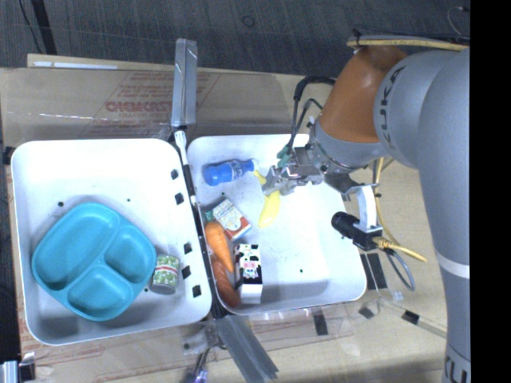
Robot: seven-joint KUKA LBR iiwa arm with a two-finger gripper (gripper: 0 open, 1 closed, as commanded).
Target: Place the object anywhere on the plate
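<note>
- Bench: two white bins; blue plate [92, 259] sits in the left bin [48, 162].
- Gripper [281, 179] over right bin, apparently pinching banana [270, 208] top.
- Step: pick. Next: lift, carry left to plate.

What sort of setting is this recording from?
Probably a robotics lab bench: two white bins sit on cardboard, toy food like a banana and a carrot lies inside, and an industrial arm reaches in.

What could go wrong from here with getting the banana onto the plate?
1. The gripper sits at the banana's top end; an end grip may let it swing or slip out.
2. The blue plate is in the other bin, so the carry crosses the divider.
3. A small can stands against the plate's edge and might get knocked.
</note>
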